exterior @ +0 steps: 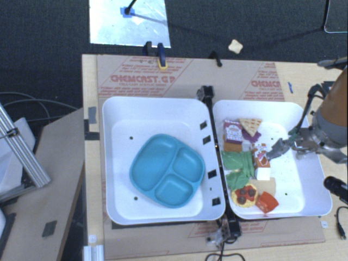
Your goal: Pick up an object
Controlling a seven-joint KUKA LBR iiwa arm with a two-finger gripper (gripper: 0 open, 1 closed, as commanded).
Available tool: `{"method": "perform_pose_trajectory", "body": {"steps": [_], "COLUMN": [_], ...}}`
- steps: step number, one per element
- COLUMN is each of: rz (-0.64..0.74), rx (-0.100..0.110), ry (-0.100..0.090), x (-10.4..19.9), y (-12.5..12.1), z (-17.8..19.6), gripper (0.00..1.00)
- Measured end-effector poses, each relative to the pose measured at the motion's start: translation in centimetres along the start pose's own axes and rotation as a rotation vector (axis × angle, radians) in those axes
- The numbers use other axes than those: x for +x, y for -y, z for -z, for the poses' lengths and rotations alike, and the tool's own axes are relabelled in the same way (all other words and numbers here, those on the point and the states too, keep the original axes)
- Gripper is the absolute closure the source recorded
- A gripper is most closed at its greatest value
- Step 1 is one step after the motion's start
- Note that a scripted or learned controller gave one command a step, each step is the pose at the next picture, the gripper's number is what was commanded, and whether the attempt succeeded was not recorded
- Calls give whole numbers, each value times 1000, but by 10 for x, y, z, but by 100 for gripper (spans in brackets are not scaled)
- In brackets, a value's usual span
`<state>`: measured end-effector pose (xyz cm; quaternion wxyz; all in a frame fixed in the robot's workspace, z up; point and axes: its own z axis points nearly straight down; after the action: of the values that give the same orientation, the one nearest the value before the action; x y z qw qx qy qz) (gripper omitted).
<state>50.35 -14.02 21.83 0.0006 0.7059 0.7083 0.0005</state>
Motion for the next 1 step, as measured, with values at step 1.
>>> {"method": "perform_pose_trajectory", "body": {"steps": [1], "rz": [-2], "rx": [6], "ry": [-2], "x": [-3], "y": [-22], "z": [-122], "gripper": [0]}}
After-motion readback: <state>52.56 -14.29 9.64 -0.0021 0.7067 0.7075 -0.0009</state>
